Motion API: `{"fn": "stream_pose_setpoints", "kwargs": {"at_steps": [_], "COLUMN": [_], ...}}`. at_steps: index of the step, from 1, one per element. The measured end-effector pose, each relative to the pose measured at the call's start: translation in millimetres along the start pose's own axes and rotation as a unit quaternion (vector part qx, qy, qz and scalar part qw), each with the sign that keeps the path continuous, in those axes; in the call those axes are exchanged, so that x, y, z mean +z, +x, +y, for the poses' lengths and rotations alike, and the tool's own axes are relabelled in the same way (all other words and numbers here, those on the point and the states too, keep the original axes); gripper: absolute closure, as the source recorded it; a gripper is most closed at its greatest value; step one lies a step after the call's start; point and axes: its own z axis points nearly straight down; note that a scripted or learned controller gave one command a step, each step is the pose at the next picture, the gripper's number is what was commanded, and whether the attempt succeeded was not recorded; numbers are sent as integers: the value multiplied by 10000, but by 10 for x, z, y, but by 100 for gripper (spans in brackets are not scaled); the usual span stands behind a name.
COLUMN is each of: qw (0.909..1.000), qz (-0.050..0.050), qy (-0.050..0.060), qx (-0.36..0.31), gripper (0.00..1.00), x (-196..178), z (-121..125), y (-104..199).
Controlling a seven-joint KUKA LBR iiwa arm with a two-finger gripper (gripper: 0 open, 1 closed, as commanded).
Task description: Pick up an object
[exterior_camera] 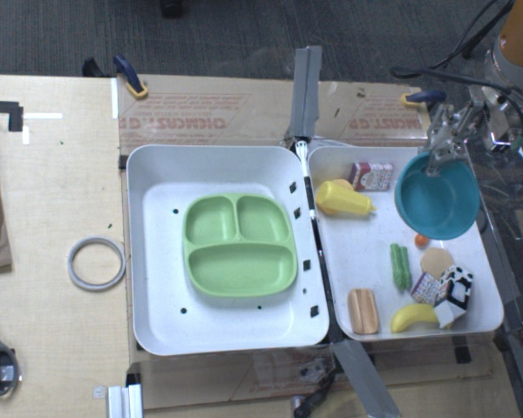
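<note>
Lifted above the right white bin (492,316) hung a round teal plastic bowl (437,198). The two-finger gripper (442,151) clasped its far rim.

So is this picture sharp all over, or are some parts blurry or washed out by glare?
In the camera view the light is soft and even: the green plate and the left bin look crisp, with faint shadows. The arm at top right is blurred and cut by the edge, and the blue bowl beneath it is slightly soft. No strong glare on the right bin.
</note>
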Motion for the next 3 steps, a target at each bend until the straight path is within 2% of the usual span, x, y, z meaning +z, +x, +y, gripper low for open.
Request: {"fn": "stream_pose_setpoints", "kwargs": {"at_steps": [1, 2, 3], "qw": [9954, 9939, 9988], "qz": [17, 18, 4], "qy": [-5, -5, 0], "qx": [-957, -1103, 497], "gripper": [100, 100, 100], "x": [800, 1188, 128], "z": [-271, -356, 92], "y": [618, 647, -22]}}
